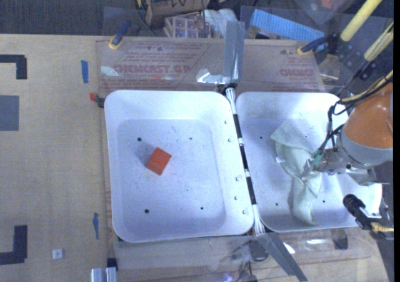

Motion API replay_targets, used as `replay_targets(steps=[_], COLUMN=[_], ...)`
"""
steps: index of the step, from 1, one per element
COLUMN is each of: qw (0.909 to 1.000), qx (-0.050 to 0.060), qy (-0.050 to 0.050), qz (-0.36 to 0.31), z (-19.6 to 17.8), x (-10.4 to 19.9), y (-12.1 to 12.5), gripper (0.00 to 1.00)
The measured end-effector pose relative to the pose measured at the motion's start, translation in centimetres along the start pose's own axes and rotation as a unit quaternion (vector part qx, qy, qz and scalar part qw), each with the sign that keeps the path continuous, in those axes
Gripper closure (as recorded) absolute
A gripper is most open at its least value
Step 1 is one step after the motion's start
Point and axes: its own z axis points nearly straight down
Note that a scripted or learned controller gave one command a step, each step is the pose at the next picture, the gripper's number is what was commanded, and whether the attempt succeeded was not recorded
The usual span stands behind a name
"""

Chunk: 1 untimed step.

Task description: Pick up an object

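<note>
An orange block (159, 161) lies in the left white bin (125, 112), left of its middle. A pale, crumpled cloth (295, 143) stretches across the right white bin (262, 112), running from its centre down toward the front wall. My gripper (312, 166) is low in the right bin, right against the cloth's middle, where the folds bunch up around it. The grey arm with its orange band (370, 125) comes in from the right and hides the bin's right side.
A metal strip (240, 149) with clips separates the two bins. Cardboard panels (169, 65) line the back edge, with clutter and boxes behind them. The wooden bench (50, 168) extends to the left, and black cables (350, 102) hang near the arm.
</note>
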Motion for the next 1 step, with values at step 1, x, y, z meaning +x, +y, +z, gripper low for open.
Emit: replay_targets(steps=[1], qw=[0.9950], qx=[0.005], qy=[0.002], qz=[0.100], z=[-9.91], x=[8.29], y=[7.96], gripper=[1.00])
